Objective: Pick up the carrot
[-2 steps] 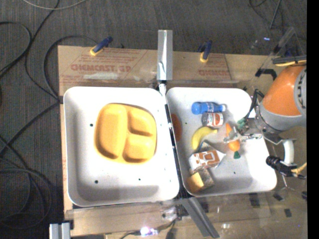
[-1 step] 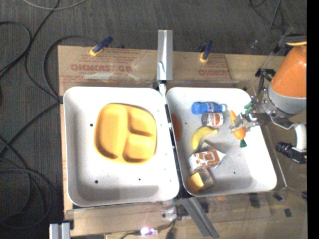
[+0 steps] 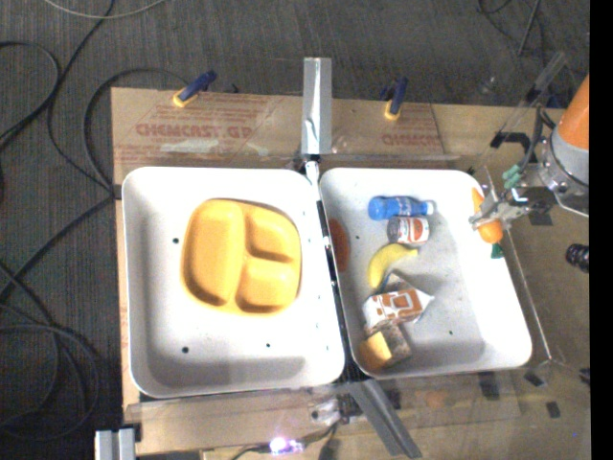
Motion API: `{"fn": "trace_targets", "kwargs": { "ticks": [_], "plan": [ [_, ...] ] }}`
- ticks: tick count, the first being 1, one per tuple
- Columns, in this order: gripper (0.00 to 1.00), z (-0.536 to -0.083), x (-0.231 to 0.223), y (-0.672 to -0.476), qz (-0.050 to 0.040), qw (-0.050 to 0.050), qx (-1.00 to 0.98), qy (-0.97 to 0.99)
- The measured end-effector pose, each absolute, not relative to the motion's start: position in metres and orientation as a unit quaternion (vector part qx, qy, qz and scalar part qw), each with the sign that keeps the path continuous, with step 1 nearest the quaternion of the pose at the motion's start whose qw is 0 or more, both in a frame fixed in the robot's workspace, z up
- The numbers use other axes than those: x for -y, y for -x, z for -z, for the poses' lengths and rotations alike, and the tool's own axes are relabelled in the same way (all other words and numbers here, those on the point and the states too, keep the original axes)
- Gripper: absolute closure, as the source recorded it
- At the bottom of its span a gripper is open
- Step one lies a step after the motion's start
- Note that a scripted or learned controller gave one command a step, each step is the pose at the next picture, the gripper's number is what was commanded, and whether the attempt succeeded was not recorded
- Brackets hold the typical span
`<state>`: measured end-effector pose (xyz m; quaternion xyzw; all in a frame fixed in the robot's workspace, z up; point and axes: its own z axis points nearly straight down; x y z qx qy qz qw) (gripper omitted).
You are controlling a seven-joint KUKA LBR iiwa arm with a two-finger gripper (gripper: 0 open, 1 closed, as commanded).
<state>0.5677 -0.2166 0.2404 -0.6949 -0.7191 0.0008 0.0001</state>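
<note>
Carrot [image 3: 484, 220] sits pinched between the 2 fingers of the gripper [image 3: 492, 217], above the right bin's [image 3: 450, 353] right rim.

The right bin [image 3: 498, 343] has open floor along its right half, while a blue bottle [image 3: 399, 206], a can [image 3: 410, 229], a banana [image 3: 388, 262] and a carton [image 3: 395, 310] crowd its left and middle. In the left bin [image 3: 153, 353], a yellow tray [image 3: 242, 255] takes the centre, leaving bare floor around the edges.
</note>
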Motion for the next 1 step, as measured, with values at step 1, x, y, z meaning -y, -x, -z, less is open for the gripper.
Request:
{"fn": "trace_targets", "kwargs": {
  "ticks": [1],
  "plan": [
    [1.00,-0.1688,0.2178,-0.5924,-0.0018,0.000,0.750,0.661]
  ]
}}
